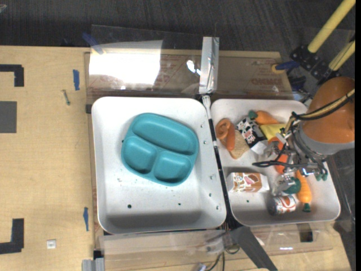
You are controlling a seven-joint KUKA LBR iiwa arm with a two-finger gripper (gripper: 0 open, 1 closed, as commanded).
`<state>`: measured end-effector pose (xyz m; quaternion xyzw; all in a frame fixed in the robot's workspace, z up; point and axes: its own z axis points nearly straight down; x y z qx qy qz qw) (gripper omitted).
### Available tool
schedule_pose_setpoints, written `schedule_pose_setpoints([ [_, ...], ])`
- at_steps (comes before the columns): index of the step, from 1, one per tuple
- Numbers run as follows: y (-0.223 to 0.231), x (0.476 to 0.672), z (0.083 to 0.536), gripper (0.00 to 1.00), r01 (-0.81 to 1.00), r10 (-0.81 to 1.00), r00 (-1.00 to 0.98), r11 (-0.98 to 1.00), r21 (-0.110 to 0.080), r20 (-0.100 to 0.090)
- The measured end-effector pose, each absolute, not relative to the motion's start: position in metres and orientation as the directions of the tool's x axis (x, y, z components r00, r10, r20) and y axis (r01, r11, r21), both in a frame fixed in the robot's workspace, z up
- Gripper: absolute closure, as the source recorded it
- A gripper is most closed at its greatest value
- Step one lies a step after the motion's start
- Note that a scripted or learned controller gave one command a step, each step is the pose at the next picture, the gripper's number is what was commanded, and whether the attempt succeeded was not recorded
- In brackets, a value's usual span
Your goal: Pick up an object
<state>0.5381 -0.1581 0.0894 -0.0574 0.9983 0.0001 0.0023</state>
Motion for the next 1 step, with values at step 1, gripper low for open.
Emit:
schedule_pose_setpoints([
  [1, -0.1581, 0.5411, 0.0882, 0.0, -0.107, -0.107, -0.994, 0.994, -0.001, -0.006],
])
